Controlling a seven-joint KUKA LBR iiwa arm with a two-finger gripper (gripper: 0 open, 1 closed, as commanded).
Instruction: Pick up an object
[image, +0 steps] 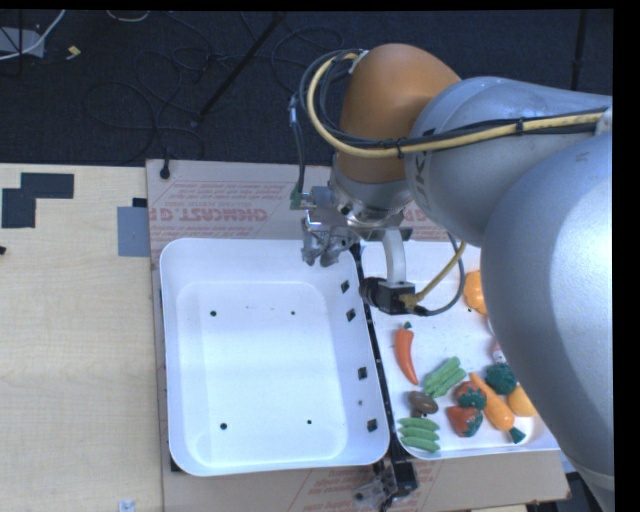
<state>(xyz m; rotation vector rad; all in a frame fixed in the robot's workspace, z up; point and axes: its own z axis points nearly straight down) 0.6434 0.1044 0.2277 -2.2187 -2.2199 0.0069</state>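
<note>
The toy vegetables lie in the right bin (440, 452), crowded toward its near edge. Nearest is a green pea pod (419, 434), lying roughly crosswise just inside the near rim, with a small brown piece (422, 402) touching it behind. Beside them to the right sit a red strawberry-like piece (466, 418) and a broccoli floret (500, 379), with an orange carrot (494, 404) slanting toward the near right corner. A second green pod (443, 377) lies at a slant behind these. Farther back, the red chili pepper (405, 353) stands apart, its long axis running near to far, its stem end toward the far edge, close beside the divider between the bins. The left bin (180, 300) offers wide open floor. At the far end, the tool (325, 250) hangs over the far right corner of the left bin, near the divider; whether its fingers are parted I cannot tell. The worktop (70, 350) stretches left.
</note>
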